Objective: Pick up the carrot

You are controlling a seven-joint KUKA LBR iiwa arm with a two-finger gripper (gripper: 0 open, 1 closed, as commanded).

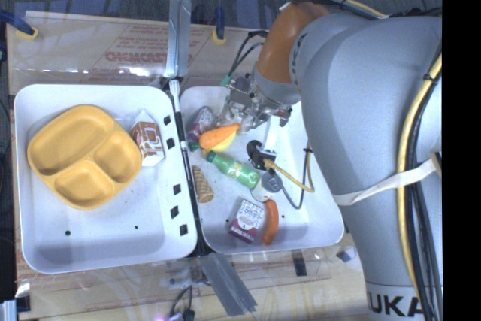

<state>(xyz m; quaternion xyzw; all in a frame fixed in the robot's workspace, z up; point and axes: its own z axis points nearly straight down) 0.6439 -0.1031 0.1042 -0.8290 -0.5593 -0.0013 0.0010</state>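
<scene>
The orange carrot point(219, 137) lies in the right bin point(319, 210), near its back left part, pointing left. My gripper point(245, 110) hangs at the end of the grey arm with the orange band, just above and to the right of the carrot's thick end. Its tip is close to the carrot, but from this angle I cannot make out whether they touch. The wrist hides the bin's back wall behind the gripper.
Around the carrot in the right bin lie a green bottle point(233, 169), a purple-topped packet point(201, 119), a brown ridged piece point(202, 185), a red box point(246, 220) and a sausage point(270, 221). The left bin point(90, 237) holds a yellow divided plate point(83, 154) and a small carton point(149, 142).
</scene>
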